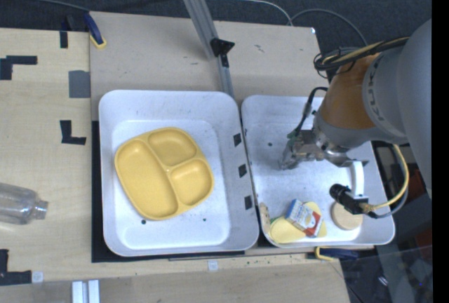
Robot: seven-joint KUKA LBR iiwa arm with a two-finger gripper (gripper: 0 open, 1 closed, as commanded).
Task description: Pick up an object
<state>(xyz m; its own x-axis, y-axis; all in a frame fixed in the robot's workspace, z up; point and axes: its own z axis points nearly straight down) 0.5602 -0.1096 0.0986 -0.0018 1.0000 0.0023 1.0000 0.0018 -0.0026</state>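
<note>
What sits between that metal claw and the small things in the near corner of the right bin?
Nothing visible. The gripper hangs over bare white floor of the right bin; the small colourful packet and yellow piece lie nearer the camera, with open bin floor between.

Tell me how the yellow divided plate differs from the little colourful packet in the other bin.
The yellow divided plate lies in the left bin; the colourful packet lies in the right bin, near its front edge. The plate is far larger, taking up much of its bin's floor, while the packet is small. The plate is plain yellow with three compartments; the packet is printed in several colours and overlaps a yellow object. Both rest in white bins, untouched by the gripper.
</note>
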